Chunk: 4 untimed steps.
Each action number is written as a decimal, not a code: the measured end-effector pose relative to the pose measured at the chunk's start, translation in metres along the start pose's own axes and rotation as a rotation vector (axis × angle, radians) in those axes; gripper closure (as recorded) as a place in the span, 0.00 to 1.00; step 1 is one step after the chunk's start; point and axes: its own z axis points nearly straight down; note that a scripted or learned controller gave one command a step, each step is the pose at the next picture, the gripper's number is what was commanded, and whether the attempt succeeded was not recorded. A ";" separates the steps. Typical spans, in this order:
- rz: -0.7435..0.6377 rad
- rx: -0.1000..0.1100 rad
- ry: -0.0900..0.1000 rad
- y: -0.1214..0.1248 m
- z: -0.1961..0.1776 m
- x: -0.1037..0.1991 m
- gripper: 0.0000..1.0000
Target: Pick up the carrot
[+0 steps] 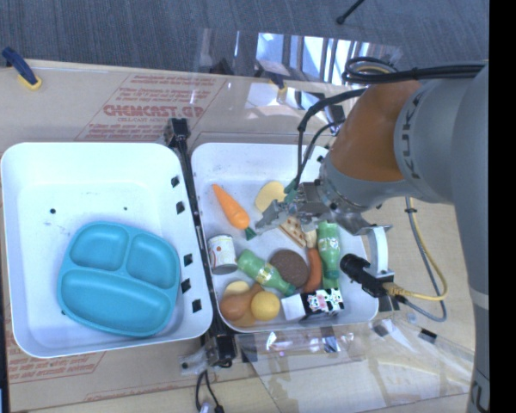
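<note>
The carrot is a short orange piece with a green tip. It lies slantwise in the upper left part of the right bin, clear of the other items. My gripper hangs low over the middle of that bin, just right of the carrot's lower end and apart from it. Under the gripper lie a tan cracker-like piece and a pale yellow item. The grey arm with its orange band covers the bin's right side.
The right bin's near half is crowded: a small can, two green bottles, a brown disc, an orange stick, yellow and brown fruit, a black-and-white carton. The left bin holds a blue divided plate.
</note>
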 end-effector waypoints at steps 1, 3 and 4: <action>0.052 0.001 -0.002 0.050 0.102 0.003 0.00; 0.455 0.001 -0.002 0.116 0.099 0.024 0.00; 0.444 0.008 0.001 0.116 0.089 0.026 1.00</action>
